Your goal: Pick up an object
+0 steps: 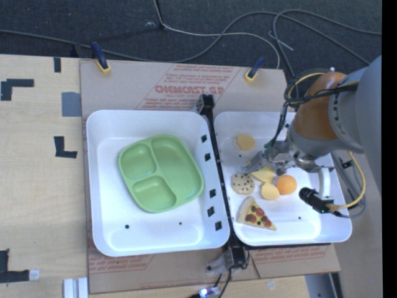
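Far to the left of the tool, the wooden surface point(37, 185) carries a sheet of printed cardboard point(180, 85) held by two clamps with yellow tips point(100, 62), and on it sit two shallow white bins side by side. The left bin point(102, 228) holds a green divided plate point(160, 172) with three compartments, lying flat and slightly turned, well apart from the tool.

The right bin point(310, 228) holds the toy food. A round pale yellow piece point(245, 143) lies up and to the left of the tool, near the bin's back wall. A chocolate-chip cookie point(242, 183) lies just below and to the left of the tool. A pizza slice point(255, 215) with red toppings lies further below, toward the bin's front edge. A yellow cheese-like wedge point(263, 175) lies directly beneath the tool, touching or nearly touching it, with a second yellow lump point(270, 192) just below that. An orange ball point(286, 184) sits just to the lower right of the tool, against the yellow lump.

The tool point(263, 160) hangs low over the middle of the right bin, at the end of the grey arm with its orange band point(313, 113). How wide it stands cannot be told from this angle, and nothing shows clearly gripped in it.
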Robot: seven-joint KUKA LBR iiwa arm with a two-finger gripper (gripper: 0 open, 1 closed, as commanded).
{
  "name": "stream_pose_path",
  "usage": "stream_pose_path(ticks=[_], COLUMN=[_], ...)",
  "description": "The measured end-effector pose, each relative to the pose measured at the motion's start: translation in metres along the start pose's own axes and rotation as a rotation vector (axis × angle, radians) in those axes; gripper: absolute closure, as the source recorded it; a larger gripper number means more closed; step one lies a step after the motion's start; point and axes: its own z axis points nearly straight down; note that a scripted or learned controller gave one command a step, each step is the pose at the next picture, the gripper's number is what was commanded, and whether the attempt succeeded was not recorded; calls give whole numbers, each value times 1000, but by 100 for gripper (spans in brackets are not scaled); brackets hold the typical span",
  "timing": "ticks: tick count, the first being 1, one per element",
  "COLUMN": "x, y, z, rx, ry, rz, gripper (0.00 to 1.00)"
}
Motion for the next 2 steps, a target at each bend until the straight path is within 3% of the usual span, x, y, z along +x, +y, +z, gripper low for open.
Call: stream_pose_path(ticks=[1, 2], x=[1, 4], y=[0, 4], z=[-12, -75], rx=[2, -2], ry=[1, 1], rz=[-4, -3], gripper=[100, 100])
